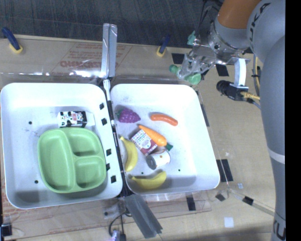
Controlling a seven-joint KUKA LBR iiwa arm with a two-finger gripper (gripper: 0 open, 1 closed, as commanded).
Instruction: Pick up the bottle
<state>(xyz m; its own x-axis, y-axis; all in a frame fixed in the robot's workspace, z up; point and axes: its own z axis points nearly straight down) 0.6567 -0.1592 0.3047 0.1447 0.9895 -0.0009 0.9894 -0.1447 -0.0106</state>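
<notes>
The bottle (149, 148) is lying in the right bin (200, 114), among the fruit. The gripper (190, 74) is hanging empty past the far edge. A reach down is needed next.

Bench (55, 59): pale brown top, faint red print at far left. Two shallow white bins side by side on it, left bin (10, 134) and right bin (203, 149), rims touching. Blue clamps (12, 40) on far edge, another (163, 45) farther right. Grey metal strip (109, 49) upright between the bins at far side. Black tape marks (224, 169) on bare bench right of right bin, more near the front edge.
</notes>
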